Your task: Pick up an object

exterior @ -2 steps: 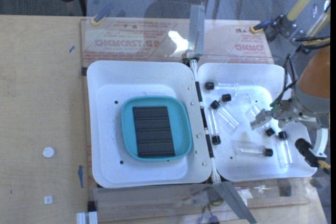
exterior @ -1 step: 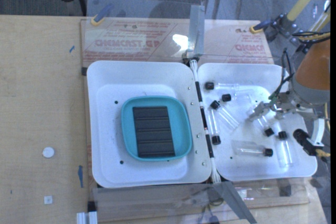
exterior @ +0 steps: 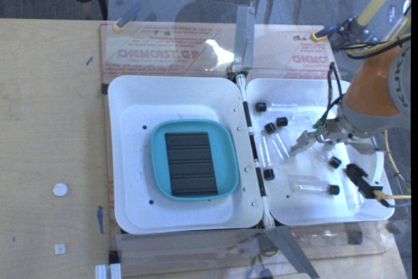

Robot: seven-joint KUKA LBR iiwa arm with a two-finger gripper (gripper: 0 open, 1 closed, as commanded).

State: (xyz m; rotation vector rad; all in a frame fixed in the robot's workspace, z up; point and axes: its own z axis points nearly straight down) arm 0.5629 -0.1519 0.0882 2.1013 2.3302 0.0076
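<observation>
1. The tan worktop carries two white bins side by side.
2. The left bin holds a teal tray with a dark ribbed block in it.
3. The right bin holds scattered clear vials with black caps.
4. The grey arm reaches over the right bin.
5. The end effector hangs low among the vials; whether it is released or clenched, I cannot tell.

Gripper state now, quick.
Gripper: low in the right bin among the vials; open or closed cannot be told.
</observation>
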